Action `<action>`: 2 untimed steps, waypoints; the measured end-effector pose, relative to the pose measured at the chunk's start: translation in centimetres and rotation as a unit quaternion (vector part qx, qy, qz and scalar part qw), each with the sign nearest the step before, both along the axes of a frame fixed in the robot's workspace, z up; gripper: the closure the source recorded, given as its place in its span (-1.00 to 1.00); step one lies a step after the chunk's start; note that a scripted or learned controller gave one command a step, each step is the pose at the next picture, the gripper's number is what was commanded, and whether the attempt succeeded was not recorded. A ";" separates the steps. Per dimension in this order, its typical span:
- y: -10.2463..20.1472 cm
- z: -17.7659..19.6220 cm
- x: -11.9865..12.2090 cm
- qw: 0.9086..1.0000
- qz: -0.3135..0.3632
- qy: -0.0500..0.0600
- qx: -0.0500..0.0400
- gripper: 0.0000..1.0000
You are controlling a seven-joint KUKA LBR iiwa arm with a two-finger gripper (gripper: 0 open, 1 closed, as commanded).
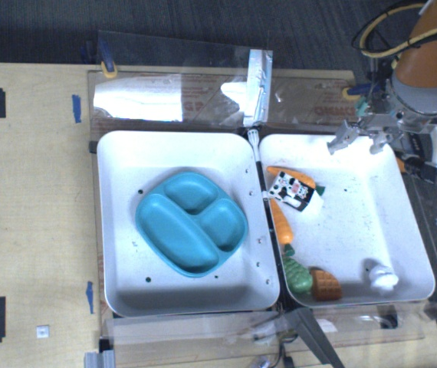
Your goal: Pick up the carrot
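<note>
Since the carrot (280, 222) was lying untouched in the right bin (356, 205) when I looked, I'd say the pickup hadn't really started. In the camera view the gripper (359, 137) hung at the upper right of the frame, over the far rim of that bin, well apart from the carrot. Honestly I couldn't tell whether the claw was released or clenched; it was a blur of grey metal up there, and nothing seemed to be sitting in it. So basically everything was left to do: get over the carrot, come down, grab, lift.

The carrot itself sat hard against the bin's left wall, near the middle of the frame. It looked like a slim orange toy, running roughly top to bottom, with its green leafy end (296, 274) toward the bottom of the frame. A black-and-white patterned thing (291, 189) lay across its upper end, and a second orange piece (299, 179) poked out beneath that. A brownish waffle-looking toy (326, 284) sat just beside the greens. The left bin (119, 205) held a blue divided plate (191, 222).
</note>
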State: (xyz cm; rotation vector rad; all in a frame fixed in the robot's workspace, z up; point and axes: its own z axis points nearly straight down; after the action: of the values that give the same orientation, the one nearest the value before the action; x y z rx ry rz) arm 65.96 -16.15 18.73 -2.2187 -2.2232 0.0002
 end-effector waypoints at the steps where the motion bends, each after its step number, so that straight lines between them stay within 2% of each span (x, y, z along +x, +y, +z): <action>1: 4.3 -10.0 0.9 1.000 -0.007 -0.004 -0.001 -1.00; 2: 6.4 -10.2 -2.1 0.998 -0.064 0.000 0.000 -1.00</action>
State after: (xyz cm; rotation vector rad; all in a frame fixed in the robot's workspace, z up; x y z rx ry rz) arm 63.91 -9.75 8.58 -2.3560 -2.0769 -0.0004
